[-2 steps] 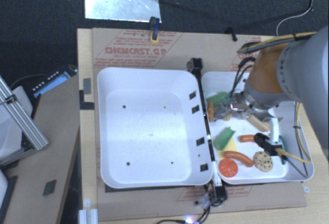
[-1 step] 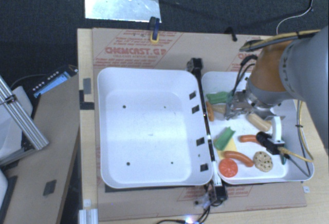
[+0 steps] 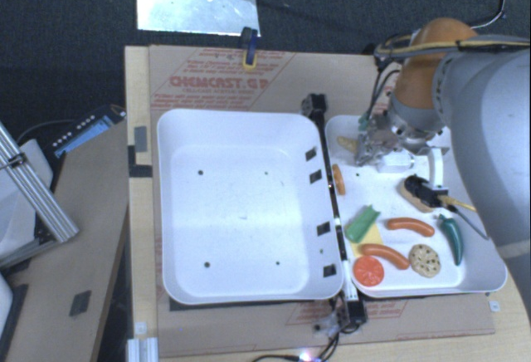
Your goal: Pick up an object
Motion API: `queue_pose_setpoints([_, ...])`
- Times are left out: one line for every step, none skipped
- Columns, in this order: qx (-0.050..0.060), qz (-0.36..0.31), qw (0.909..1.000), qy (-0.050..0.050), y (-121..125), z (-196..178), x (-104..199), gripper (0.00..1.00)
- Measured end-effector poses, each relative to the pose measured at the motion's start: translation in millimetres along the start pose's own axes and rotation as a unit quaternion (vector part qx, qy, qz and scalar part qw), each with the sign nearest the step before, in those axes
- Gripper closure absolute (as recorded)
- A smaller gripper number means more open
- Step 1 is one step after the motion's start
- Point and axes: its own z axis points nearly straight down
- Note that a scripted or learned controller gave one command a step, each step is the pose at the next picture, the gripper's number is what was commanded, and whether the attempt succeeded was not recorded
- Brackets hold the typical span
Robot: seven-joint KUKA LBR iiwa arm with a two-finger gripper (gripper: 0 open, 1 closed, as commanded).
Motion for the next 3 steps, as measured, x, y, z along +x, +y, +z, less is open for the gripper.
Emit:
queue_pose_setpoints([-0.022, 0.0, 0.9998, -0.003, 8.6, -168.7, -10.1, 1.0])
queue_pose_setpoints([-0.021, -0.003, 0.9998, -0.001, 4.1, -301.7, 53.3, 1.0])
queue_pose_setpoints([-0.014, -0.001, 0.9999, -0.001, 2.7, -313.5, 98.9, 1.0])
